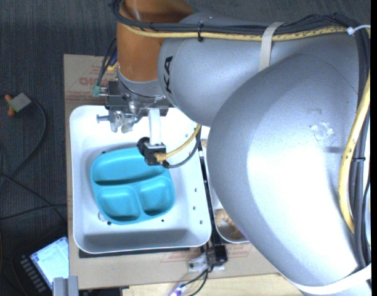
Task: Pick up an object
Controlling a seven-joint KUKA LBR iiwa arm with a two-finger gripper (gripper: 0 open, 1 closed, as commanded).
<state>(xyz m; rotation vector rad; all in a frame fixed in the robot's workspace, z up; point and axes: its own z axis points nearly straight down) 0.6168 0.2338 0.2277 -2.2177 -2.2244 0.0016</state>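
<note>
The blue divided plate [134, 187] is what you are after: it lies flat on the floor of the left white bin [84, 227], toward the bin's near side, with its two small compartments nearest you and the long one behind them. You can judge it to be light, rigid moulded plastic with a smooth, rather slippery surface, not fragile. Lying flat, its broad face gives two fingers nothing to close on, so your best hold is probably the raised outer rim or one of the ridges between compartments, pinched from above. Just beyond the plate's far edge, the gripper [124, 123] hangs over the bin's back part, close above the floor and apart from the plate. You cannot tell from here how its grip stands; nothing is seen held.
</note>
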